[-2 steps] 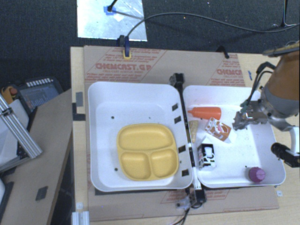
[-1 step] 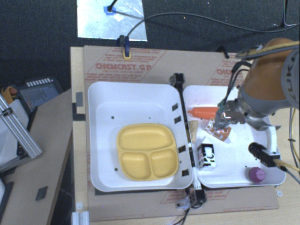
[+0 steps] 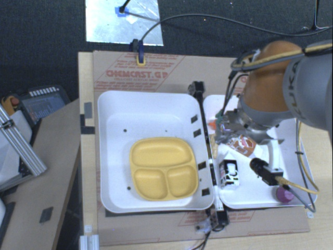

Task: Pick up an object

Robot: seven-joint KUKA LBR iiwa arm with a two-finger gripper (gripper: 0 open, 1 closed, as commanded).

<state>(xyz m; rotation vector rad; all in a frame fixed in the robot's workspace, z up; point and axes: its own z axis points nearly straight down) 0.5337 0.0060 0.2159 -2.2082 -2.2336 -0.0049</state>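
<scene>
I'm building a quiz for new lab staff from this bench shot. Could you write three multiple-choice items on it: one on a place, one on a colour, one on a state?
1. Where does the divided tray lie?
A. In the left bin
B. In the right bin
C. On the bare bench

2. What colour is that tray?
A. Blue
B. Yellow
C. Red

3. How does the tray lie?
A. On its edge
B. Upside down
C. Flat, compartments up

Answers:
1 A: it rests on the floor of the left bin, while the arm works over the right bin.
2 B: its whole surface is yellow.
3 C: all three compartments face the camera.
</scene>
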